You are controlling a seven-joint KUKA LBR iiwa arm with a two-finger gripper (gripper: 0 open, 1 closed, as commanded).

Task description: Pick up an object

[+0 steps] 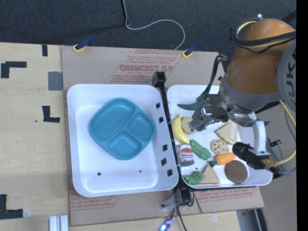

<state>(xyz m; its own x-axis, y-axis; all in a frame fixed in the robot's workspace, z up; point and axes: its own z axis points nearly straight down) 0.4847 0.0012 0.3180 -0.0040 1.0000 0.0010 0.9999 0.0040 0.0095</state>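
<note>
The grey arm (260, 66) with its orange band reaches in from the right over the right bin (260, 181). In the left bin (77, 129) lies a blue divided plate (122, 128). The gripper (199, 121) hangs over the right bin's far left part, just right of a yellow banana (180, 129); how far its fingers are apart cannot be told. Nearer lie a green pickle (200, 149), a small can (186, 155), a carrot (224, 159), a round brown cookie (236, 172) and a speckled cracker (219, 146).
</note>
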